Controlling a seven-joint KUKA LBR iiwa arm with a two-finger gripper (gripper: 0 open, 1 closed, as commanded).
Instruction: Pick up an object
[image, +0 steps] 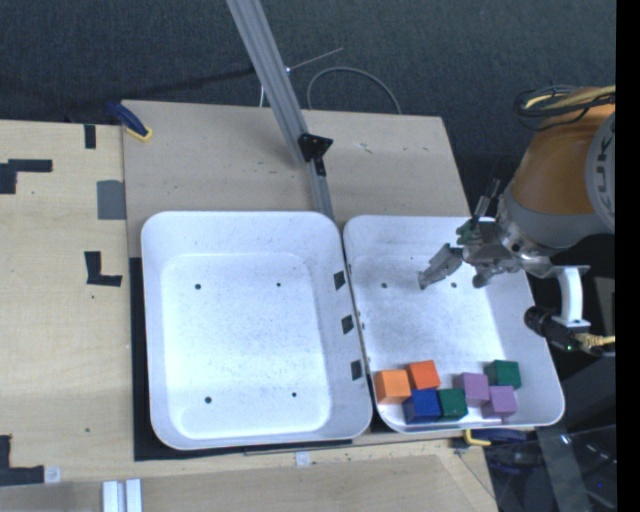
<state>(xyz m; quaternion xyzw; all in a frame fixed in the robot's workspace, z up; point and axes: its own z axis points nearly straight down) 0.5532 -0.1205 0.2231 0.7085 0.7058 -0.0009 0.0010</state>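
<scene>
Blocks (447, 389) in a left-right row

We see even, fairly bright light, mild glare on the 2 white bins (245, 232), soft grain, slightly blurred detail throughout.

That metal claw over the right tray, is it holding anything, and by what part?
Nothing is held. The gripper hangs with its jaws open above the right bin; the blocks lie at its near edge.
</scene>
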